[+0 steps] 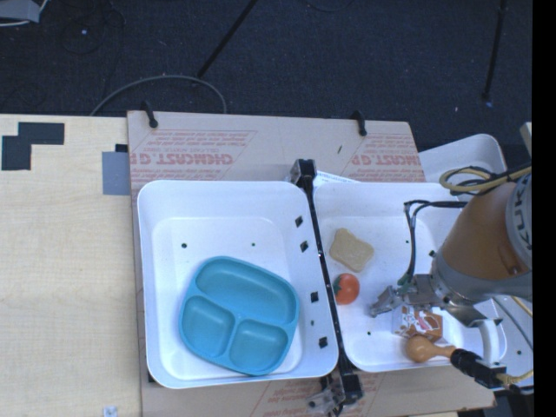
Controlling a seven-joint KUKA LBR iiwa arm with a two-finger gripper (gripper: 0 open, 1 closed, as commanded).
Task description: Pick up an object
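The arm [486, 233] comes in from the right, with a smooth orange band above a grey wrist, and it hangs over the right bin [373, 198]. The jaws [388, 301] are low in this bin, a small grey metal part pointing to the left. I cannot tell if the jaws are open or closed, because they are small and partly under the wrist, and nothing is seen clearly between them.

Both bins are shallow, white, smooth plastic with rounded corners. They sit side by side on a brown cardboard sheet [200, 150] with red printing, which lies on the pale wooden surface [61, 276].

Just left of the jaws, near but apart, lies a small round red ball like a tomato [347, 288], shiny, with a bit of green on top. Further up and left of the jaws is a flat tan piece like a slice of bread [351, 250], with soft rounded corners and a matte look. Just right and below the jaws lies a crumpled packet [420, 323] in white and red, and touching its lower edge is a tan pear-shaped thing [423, 348] with a narrow neck pointing right.

Well to the left of the jaws, in the left bin [165, 224], rests a light blue plastic plate [240, 314] with three compartments, smooth and rounded.
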